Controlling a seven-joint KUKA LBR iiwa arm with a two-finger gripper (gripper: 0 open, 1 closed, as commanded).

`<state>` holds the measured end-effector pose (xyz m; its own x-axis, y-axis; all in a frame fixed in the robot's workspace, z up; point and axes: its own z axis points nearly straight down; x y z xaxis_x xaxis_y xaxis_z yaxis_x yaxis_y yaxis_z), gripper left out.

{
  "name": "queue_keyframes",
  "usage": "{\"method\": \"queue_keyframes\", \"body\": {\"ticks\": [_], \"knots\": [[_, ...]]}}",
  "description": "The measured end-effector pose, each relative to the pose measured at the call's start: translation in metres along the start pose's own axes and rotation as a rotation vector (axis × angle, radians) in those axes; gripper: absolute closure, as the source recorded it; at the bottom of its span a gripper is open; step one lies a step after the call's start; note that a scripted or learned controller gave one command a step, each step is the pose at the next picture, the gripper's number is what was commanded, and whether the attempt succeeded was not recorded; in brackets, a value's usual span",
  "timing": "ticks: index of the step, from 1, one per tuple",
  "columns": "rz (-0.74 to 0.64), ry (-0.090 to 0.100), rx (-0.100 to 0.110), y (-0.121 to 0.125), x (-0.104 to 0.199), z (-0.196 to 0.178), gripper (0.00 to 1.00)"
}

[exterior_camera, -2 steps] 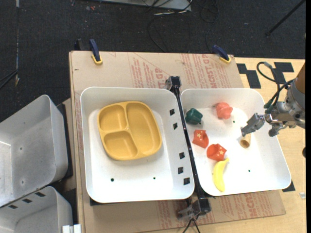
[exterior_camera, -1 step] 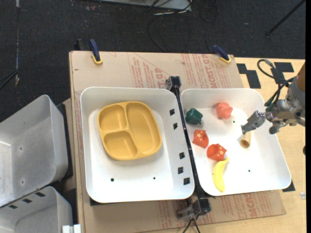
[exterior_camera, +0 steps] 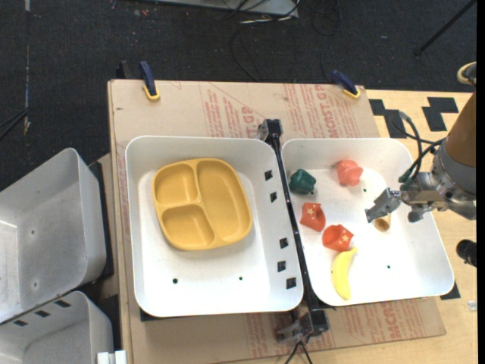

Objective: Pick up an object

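Nearest the camera in the right bin [exterior_camera: 424,283] lay a banana [exterior_camera: 343,273], its long axis running near to far with a slight lean to the right. Just beyond it sat a red piece [exterior_camera: 338,237], and a second red piece [exterior_camera: 313,215] lay a little farther and to the left.

The gripper [exterior_camera: 383,209] hung over the middle of that bin, reaching in from the right. Its dark fingers looked slightly parted, with nothing clearly between them. A small tan thing [exterior_camera: 382,224] lay right at the fingertips, on their near side, closer to them than anything else. I judged it the likeliest target, needing hardly more than a short drop. The red pieces lay to the gripper's left, a fair reach off.

Farther back were a green piece [exterior_camera: 302,180] and a pink piece [exterior_camera: 348,172]. The left bin [exterior_camera: 144,279] held a yellow tray [exterior_camera: 202,202].
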<state>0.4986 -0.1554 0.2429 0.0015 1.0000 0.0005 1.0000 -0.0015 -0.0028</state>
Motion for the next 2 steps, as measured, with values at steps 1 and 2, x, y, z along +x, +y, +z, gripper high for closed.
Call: {"method": "queue_keyframes", "body": {"ticks": [1,2], "knots": [[0.000,0.001,0.001,-0.004,0.004,0.045,0.00],[0.000,0.002,0.004,-0.007,0.015,0.102,0.00]]}}
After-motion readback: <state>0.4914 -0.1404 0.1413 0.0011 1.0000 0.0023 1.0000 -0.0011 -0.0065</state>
